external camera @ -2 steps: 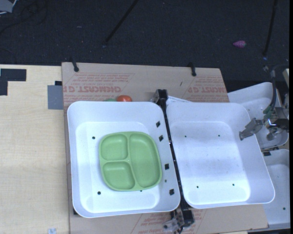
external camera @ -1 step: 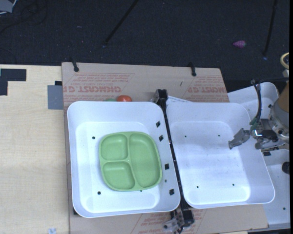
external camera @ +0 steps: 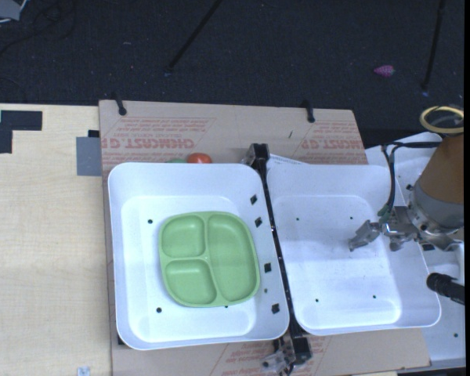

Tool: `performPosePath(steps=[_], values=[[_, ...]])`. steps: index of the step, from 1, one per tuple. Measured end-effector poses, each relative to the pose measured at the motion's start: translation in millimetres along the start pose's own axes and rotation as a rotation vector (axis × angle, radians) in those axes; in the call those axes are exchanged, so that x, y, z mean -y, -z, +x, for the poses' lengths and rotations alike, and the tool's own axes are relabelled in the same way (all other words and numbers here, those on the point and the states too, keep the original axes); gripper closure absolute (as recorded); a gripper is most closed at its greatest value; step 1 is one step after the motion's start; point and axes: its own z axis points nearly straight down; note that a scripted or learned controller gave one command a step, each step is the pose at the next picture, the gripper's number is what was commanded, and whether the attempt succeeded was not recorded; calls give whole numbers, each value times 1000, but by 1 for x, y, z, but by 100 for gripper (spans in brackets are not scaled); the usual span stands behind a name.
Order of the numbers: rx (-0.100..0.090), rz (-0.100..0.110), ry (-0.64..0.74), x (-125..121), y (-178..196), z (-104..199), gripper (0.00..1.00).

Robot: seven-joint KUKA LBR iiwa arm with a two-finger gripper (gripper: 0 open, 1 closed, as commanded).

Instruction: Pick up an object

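A green plate (external camera: 209, 258) with 3 compartments lay flat in the left bin (external camera: 133, 202), near its middle and well apart from the gripper (external camera: 366, 236). The gripper hung over the right side of the right bin (external camera: 337, 319), at the end of the grey arm (external camera: 442, 202) reaching in from the right; whether it was apart or together could not be told. A small red-orange object (external camera: 199, 159) sat just behind the left bin's far rim. The cardboard sheet (external camera: 149, 135) under both bins carried red printed lettering, upside down and not clearly readable.
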Motion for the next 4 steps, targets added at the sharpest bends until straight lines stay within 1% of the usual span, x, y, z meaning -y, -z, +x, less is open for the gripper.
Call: performPosePath(steps=[1,2,3,4], values=[[0,0,-1,1,-54,1,0],[1,-3,-4,0,-41,0,100],[3,-8,2,3,3,4,100],[4,-9,1,5,45,4,100]])
